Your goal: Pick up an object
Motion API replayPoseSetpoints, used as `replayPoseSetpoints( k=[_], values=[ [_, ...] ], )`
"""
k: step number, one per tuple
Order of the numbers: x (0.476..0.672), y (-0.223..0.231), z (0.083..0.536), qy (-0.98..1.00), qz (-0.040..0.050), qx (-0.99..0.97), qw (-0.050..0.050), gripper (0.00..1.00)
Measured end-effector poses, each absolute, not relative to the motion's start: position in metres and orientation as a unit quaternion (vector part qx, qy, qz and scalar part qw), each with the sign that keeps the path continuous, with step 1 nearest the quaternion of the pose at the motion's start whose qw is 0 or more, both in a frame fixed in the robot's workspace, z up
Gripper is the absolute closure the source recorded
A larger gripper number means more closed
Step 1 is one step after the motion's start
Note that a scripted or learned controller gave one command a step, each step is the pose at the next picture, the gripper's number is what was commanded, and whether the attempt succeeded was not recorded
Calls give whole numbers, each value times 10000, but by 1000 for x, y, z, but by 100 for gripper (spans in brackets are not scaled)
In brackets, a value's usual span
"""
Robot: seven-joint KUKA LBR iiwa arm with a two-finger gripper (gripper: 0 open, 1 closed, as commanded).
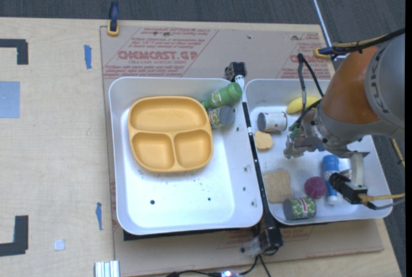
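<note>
My gripper (295, 145) hangs low in the middle of the right bin (380, 208), under the grey and orange arm (357, 95). Just to its left lies a small yellow piece (262, 140), with a white can (271, 121) beyond it. A yellow banana (301, 104) lies behind the gripper, partly hidden by the arm. Nearer the front are a tan slab (278, 184), a purple ball (315, 187), a green can (300, 207) and a blue object (330, 163). I see nothing held in the gripper.
The left bin (129, 205) holds a yellow divided plate (170, 134), a green bottle (224, 96) and a grey cup (222, 116) near the dividing wall. Black cables loop around the arm above the right bin.
</note>
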State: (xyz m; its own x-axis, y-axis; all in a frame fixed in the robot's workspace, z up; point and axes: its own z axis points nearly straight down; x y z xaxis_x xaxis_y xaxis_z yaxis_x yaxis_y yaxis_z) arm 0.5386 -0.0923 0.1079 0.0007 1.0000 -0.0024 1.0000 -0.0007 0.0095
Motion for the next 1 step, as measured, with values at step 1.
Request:
replayPoseSetpoints(
  k=[1],
  values=[
    [538,-92,108,7068,25,7074,40,0]
  ],
)
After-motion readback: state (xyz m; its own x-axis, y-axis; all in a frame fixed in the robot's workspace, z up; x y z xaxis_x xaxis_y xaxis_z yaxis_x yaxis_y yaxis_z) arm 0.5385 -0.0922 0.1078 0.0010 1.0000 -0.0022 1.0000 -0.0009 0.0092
